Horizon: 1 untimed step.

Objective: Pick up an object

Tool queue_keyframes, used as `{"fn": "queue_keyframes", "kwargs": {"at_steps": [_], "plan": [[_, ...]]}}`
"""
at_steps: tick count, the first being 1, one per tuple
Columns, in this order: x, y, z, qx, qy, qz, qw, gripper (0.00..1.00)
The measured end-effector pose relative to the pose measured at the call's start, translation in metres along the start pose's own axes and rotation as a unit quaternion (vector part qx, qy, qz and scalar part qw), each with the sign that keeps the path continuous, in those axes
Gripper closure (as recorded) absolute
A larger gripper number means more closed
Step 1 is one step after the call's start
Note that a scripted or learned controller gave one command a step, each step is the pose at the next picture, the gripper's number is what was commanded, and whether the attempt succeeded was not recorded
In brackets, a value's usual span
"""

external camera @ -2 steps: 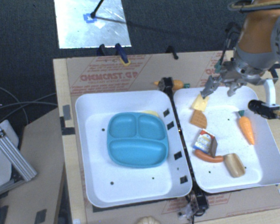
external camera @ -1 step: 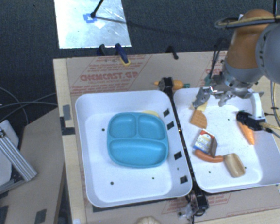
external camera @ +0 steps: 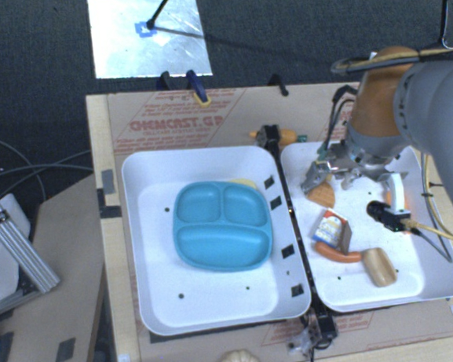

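Gripper (external camera: 319,180) low over upper-left of right bin (external camera: 436,280), just above tan wedge, prob. toy bread slice (external camera: 321,196). Spread or pressed together: can't tell, nothing seen pinched. Wedge near bin divider, just above small carton (external camera: 331,228); toy sausage (external camera: 339,254) and bread roll (external camera: 379,266) lower down. Blue divided plate (external camera: 221,225) in left bin (external camera: 162,300). Likely light, stiff plastic, smooth, so slippery; best pinched across narrow edges, mid-body.
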<state>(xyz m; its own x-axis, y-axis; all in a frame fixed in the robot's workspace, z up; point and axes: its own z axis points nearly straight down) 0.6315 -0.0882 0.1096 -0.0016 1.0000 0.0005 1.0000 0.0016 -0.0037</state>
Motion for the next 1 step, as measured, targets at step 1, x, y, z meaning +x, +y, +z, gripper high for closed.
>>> {"fn": "queue_keyframes", "kwargs": {"at_steps": [1], "plan": [[0.0005,0.0004,0.0262,-0.001,0.0,0.0,1.0,0.0]]}}
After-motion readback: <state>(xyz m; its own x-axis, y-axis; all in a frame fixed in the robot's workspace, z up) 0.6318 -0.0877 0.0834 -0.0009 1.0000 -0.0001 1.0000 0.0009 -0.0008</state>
